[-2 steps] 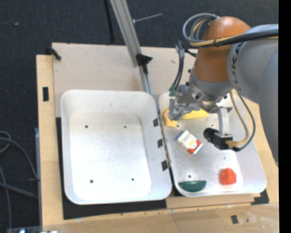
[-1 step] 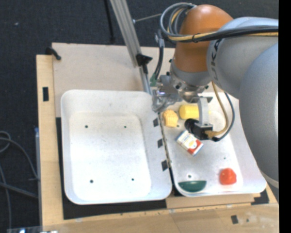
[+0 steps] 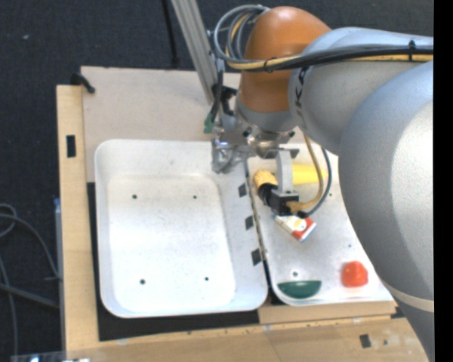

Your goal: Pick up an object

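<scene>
We judge the pick not yet done: the gripper (image 3: 224,155) hangs at upper centre over the empty bin's (image 3: 166,225) corner, its opening and any hold unreadable to us, while the red ball (image 3: 354,274), green dish (image 3: 300,287) and small carton (image 3: 299,227) lie in the lower-right bin (image 3: 321,259).

Red object (image 3: 354,274), dark green bowl (image 3: 300,288)

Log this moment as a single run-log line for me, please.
arm: gripper above left bin far-right corner | right bin: red round object, green bowl-like object, red-and-white packet | held: nothing visible
</scene>
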Motion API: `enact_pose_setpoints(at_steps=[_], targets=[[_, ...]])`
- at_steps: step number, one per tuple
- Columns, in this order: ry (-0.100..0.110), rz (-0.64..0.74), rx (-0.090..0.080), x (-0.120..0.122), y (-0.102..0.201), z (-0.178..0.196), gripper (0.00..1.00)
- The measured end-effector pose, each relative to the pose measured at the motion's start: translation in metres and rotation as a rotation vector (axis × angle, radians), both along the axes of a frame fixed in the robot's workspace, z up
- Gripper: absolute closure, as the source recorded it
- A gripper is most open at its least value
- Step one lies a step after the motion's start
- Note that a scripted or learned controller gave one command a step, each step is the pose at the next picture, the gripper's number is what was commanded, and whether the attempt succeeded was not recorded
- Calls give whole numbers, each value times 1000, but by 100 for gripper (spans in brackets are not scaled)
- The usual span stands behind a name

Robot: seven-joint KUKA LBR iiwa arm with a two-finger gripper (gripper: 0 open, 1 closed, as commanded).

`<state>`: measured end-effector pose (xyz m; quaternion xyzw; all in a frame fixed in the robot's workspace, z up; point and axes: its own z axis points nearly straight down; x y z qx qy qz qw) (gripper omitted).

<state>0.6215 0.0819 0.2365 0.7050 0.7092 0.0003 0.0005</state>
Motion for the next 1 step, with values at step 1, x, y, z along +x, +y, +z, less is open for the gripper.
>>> enact_pose_setpoints(at_steps=[1], targets=[[0, -2, -2, 0, -3, 1, 0]])
